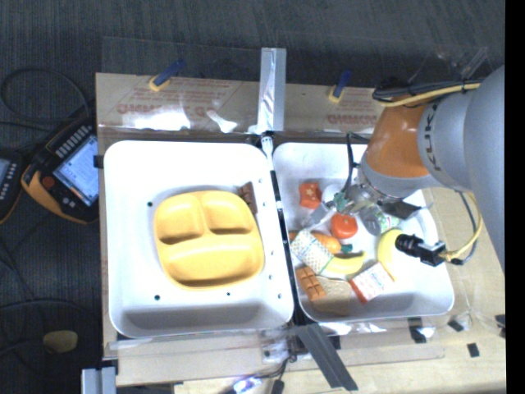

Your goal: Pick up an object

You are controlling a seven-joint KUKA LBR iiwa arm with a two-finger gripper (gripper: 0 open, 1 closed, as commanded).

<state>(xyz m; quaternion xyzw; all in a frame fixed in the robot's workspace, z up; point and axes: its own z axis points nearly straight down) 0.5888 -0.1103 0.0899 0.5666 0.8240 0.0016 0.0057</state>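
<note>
Grey arm with orange band (443, 142) entering from upper right, cut off at frame edge. Yellow compartment tray (207, 236) in left bin. Gripper (358, 206) over right bin's jumbled toy food; grip indiscernible. Red tomato-like piece (344, 225) just below.

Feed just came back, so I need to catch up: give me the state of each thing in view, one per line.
yellow tray: flat in the left bin, right way up.
gripper: low in the right bin, over the toy food.
tomato: in the bin, just below the gripper.
banana: lying flat.
small carton: lying on its side.
</note>
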